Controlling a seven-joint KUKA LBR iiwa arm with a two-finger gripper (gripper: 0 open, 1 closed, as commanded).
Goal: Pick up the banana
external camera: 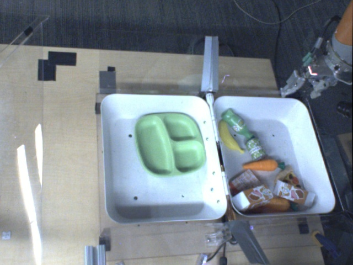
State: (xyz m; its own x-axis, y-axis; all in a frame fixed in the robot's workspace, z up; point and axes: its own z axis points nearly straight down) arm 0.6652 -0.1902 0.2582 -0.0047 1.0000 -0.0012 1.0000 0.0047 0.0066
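Arm enters at upper right; orange band [343, 33] visible at the frame edge. Pincer [306, 84] sits outside the bins, above and to the right of the right bin's far right corner, over dark floor. Fingers look spread, with nothing between them; small and somewhat blurred, so spread state is read with low confidence.

Right bin [295, 115]: banana [229, 138] lies along the left wall, in the upper left part, roughly parallel to the divider. Green bottle [242, 131] lies diagonally just beside it, touching or overlapping its right edge, cap end toward the bin's centre. Carrot [261, 165] lies below the bottle, near the bin's middle. Cluster of small packets [270, 191] crowds the near edge, below the carrot; individual items hard to separate.

Left bin [118, 164]: green tray [169, 142] with three compartments, set slightly askew in the upper middle.

Both bins rest side by side on the pale wooden surface [66, 148]. Metal rail [210, 65] runs up from the gap between bins. Black cable [265, 10] loops on the dark floor at top.

Pincer well apart from banana.
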